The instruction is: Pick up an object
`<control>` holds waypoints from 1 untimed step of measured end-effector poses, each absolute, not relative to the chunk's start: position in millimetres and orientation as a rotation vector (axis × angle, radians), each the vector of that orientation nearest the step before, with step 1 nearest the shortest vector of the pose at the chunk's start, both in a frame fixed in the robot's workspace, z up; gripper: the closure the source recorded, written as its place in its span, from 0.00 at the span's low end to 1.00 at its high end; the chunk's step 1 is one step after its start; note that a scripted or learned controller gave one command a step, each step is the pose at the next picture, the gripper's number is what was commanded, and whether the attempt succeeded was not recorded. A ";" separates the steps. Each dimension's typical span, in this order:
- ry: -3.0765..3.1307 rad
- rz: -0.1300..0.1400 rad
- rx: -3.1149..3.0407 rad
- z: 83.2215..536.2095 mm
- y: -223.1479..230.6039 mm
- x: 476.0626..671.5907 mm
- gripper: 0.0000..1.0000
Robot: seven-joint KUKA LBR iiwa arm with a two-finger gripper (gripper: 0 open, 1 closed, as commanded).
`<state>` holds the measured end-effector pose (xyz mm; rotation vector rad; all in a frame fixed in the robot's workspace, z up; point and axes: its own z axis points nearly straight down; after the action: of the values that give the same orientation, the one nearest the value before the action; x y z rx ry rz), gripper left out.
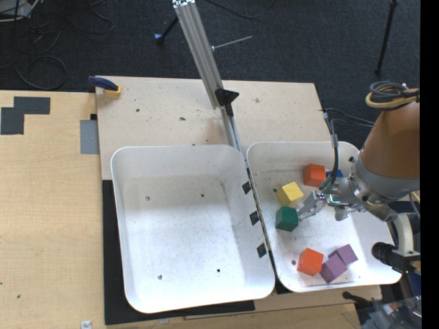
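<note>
A pale wooden bench [206, 112] over dark carpet bears two white bins: the left bin [130, 163] beside the right bin [288, 153], which holds the blocks. The gripper [310, 207] reaches in from the right, low in the right bin, its tip just beside the green cube [287, 218] and near the yellow cube [290, 193]. Whether its jaws are parted or closed I cannot tell; nothing visibly sits between them. An orange cube [315, 175] lies behind, another orange block [310, 261] and two purple blocks [338, 263] near the front. The green cube looks light, rigid and smooth, likely best gripped across two flat opposite faces. The wrist hides part of the bin floor.
</note>
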<state>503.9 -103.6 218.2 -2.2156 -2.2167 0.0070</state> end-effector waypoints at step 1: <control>-2.215 0.002 -2.223 220.2 -105.3 504.6 0.00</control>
<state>504.6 -105.3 220.2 -2.2235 -2.2152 0.0022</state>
